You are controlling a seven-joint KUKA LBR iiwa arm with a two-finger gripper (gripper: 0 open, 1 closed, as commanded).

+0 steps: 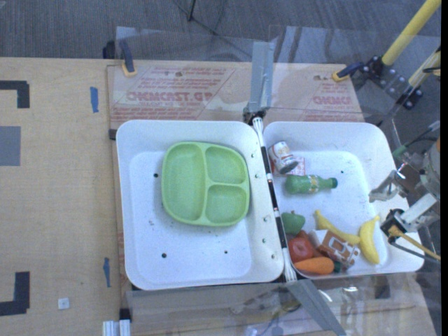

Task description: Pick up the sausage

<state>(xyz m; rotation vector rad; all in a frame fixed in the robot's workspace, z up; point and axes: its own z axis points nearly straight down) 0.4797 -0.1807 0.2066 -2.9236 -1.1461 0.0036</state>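
Tool at right bin's right edge, grip state unclear, green plate in left bin.

The two bins look like smooth white plastic with a dull sheen. The green divided plate in the left bin is matt plastic. The green bottle and yellow bananas in the right bin look glossy. The bench at left is pale wood, flat and matt.
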